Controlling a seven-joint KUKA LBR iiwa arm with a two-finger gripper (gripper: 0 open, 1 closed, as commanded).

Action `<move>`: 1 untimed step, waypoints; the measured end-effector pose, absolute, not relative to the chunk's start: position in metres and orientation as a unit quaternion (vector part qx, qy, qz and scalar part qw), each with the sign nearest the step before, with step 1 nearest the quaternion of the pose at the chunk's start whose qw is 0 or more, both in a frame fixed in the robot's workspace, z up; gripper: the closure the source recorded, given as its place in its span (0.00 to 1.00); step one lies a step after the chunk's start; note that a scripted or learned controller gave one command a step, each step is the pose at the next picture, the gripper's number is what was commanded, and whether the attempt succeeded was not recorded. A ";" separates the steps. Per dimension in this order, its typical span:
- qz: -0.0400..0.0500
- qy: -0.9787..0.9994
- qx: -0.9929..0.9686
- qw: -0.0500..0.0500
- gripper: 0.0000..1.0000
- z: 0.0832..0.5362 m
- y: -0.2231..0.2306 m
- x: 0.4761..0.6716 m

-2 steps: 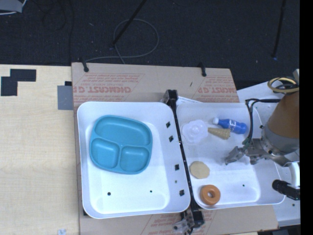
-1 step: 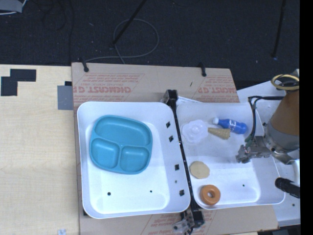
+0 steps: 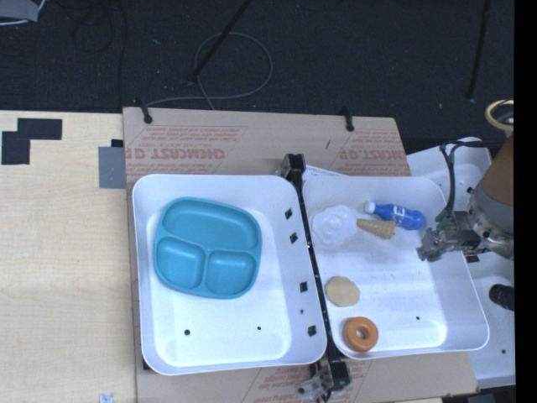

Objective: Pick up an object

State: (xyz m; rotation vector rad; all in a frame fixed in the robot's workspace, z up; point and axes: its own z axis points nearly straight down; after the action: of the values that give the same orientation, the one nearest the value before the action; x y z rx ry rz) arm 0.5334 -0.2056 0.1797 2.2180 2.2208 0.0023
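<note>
The right bin holds several small objects. A blue bottle with a white cap lies near the back, and a tan cone rests just in front of it. To their left is a clear plastic cup. Toward the front, a flat tan disc lies beside the divider, with an orange ring-shaped donut in the front corner. My gripper hangs over the right side of this bin, right of the bottle, with nothing visibly in it.
The left bin holds a blue divided plate. A black divider runs between the bins. Cardboard lies under both bins. The grey arm and its cables crowd the right bin's right rim.
</note>
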 end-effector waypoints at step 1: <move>0.001 0.708 0.707 0.002 1.00 0.233 -0.207 0.534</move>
State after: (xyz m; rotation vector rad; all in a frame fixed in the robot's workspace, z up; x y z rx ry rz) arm 0.5343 -0.2065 0.2327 2.2176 2.2206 0.0024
